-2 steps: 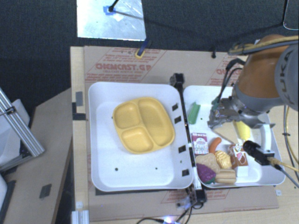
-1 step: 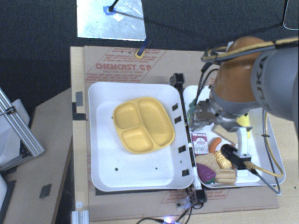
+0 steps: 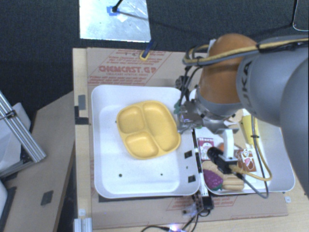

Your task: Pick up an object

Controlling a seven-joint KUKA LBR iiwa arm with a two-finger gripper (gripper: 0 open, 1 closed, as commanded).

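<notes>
A yellow three-compartment plate (image 3: 146, 128) lies in the left white bin (image 3: 108, 178), tilted toward the bin's far right. My gripper (image 3: 185, 122) hangs at the wall between the two bins, right beside the plate's right rim; whether it touches the plate is unclear. The grey arm with its orange band (image 3: 227, 66) covers most of the right bin (image 3: 285, 178). In that bin's near left corner lie a purple toy (image 3: 213, 179) and a tan bun-like piece (image 3: 232, 182). A small red-and-brown box (image 3: 246, 159) and a yellow stick-like item (image 3: 247, 127) lie further back.
A small maroon-printed card (image 3: 206, 143) lies near the right bin's left wall. Both bins rest on a cardboard sheet (image 3: 125, 69). A shiny metal plate (image 3: 114, 13) sits behind it. An aluminium frame (image 3: 19, 134) stands at the far left.
</notes>
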